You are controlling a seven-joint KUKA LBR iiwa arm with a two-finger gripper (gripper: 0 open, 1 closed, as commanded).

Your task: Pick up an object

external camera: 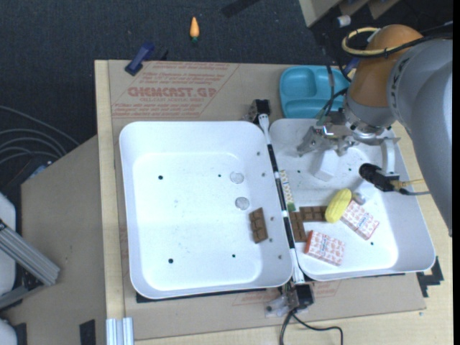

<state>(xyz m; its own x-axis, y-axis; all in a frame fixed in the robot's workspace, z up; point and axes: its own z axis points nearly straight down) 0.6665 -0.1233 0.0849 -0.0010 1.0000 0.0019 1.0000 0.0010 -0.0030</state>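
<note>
The tabletop [180,85] carries everything, and I place it all by the right bin [384,256], where my trouble would start. The left bin [187,214] butts against that bin's inner wall, so anything I nudge over that wall ends up on the wrong side. My arm [424,85] leans in over the right bin's far outer corner. My pincer [327,144] hangs low over the bin's far half, jaws apparently spread with nothing between them. The pickable things are not there: they crowd the bin's near half, apart from the pincer. The near packet [325,245] lies flat by the bin's near wall and the outer packet [359,220] lies flat toward its outer wall. With both so low, I judge my jaws could skate off them, or pin one to the floor without lifting it. A brown bar [309,216] lies close to the inner wall, where a jaw might strike the wall first. The yellow lump [338,205], just beside the outer packet near the bin's middle, looks like the best grip. It is rounded, though, so it may squirt out sideways. Directly beneath me in the far half is only a pale patch [325,167] I cannot identify, so closing here risks catching nothing.
</note>
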